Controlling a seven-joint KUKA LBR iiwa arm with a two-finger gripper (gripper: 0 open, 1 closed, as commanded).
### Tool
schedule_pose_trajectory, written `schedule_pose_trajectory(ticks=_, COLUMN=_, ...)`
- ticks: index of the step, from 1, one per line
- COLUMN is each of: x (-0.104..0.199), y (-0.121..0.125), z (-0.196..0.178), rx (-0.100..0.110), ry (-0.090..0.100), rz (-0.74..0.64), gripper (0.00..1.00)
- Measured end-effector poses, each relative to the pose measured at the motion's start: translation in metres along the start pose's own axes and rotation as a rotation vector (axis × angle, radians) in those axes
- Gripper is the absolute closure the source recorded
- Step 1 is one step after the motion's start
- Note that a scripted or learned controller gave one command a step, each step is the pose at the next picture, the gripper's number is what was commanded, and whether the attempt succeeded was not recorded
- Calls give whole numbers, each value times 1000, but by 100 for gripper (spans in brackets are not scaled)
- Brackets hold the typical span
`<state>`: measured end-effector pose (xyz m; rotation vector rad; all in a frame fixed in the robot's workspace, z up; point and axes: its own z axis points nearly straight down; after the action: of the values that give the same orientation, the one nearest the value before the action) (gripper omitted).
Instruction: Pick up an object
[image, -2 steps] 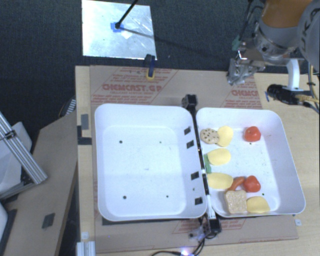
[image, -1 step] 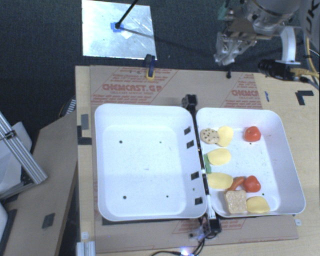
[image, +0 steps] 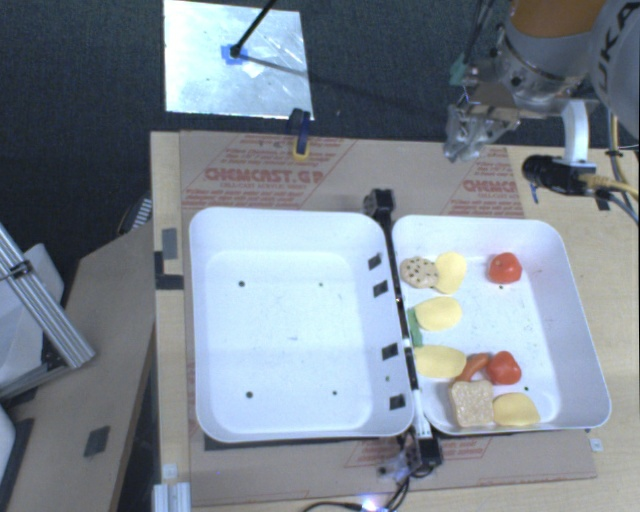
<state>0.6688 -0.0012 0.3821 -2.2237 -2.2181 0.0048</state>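
Now, arm (image: 560, 40): it comes in from the top right. It is grey with an orange band.
Gripper (image: 468, 140): it hangs over the brown board (image: 260, 165), past the far edge of the right bin. It is well apart from the toys.
Grip: too blurry to tell if it is open or closed. Nothing shows in it.
Right bin (image: 545, 310): white and shallow. All the toy food sits in it, mostly on its left side.
Cookie (image: 419, 270): near the far left corner of the right bin, touching a yellow bit (image: 451, 270) beside it.
Tomato (image: 505, 267): red and round, alone near the far side, apart from the cookie.
Yellow chip (image: 438, 314): lies below the cookie, near the wall between the bins.
Green bit (image: 414, 326): thin, right against that wall, just beside the yellow chip.
Yellow lump (image: 440, 361): lies below the chip, touching an orange stick (image: 476, 364).
Red ball (image: 504, 367): just right of the orange stick, touching it.
Bread (image: 472, 403): a tan square at the near edge, under the orange stick.
Lemon (image: 515, 408): yellow, next to the bread, on its right.
Left bin (image: 200, 300): white, side by side with the right bin.
Foil sheet (image: 235, 60): shiny, flat on the dark floor behind the bench.
Clamp (image: 299, 135): blue and yellow, at the board's far edge.
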Motion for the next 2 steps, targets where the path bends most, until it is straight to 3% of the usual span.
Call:
schedule_pose_trajectory(ticks=1, x=84, y=-1, z=-84, rx=-13, ry=4, rz=-14, gripper=100)
schedule_pose_trajectory(ticks=2, x=94, y=-1, z=-82, rx=-6, ry=2, rz=-8, gripper=100)
